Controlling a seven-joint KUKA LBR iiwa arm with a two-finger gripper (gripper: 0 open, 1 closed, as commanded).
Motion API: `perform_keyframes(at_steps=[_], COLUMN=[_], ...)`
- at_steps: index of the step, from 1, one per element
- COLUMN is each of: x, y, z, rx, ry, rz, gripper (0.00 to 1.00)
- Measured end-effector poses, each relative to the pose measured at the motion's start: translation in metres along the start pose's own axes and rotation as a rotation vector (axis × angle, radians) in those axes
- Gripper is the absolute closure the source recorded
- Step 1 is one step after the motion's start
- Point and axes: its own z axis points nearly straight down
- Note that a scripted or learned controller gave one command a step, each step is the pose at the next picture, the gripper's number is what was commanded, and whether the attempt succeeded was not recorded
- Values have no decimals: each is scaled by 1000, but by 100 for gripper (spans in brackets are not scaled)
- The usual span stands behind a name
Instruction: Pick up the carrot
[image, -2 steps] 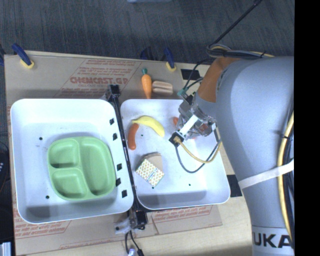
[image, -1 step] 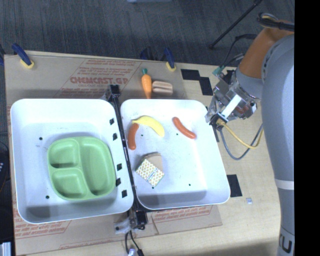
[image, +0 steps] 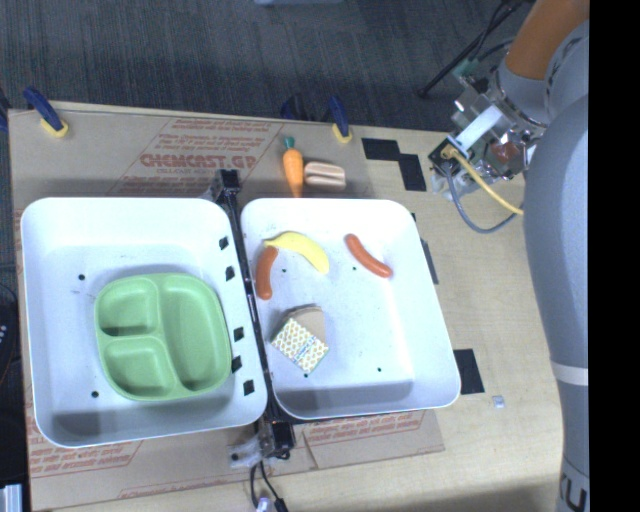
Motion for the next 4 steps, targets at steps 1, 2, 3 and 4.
perform_keyframes(at_steps=[1, 2, 3, 4], x=[-18, -37, 28, -51], y=[-81, -177, -162, -190], z=[54, 72, -41, 70], rx=[3, 2, -1, 2], ry=[-3, -4, 0, -4], rz=[129, 128, 222, 180], gripper=[100, 100, 100, 100])
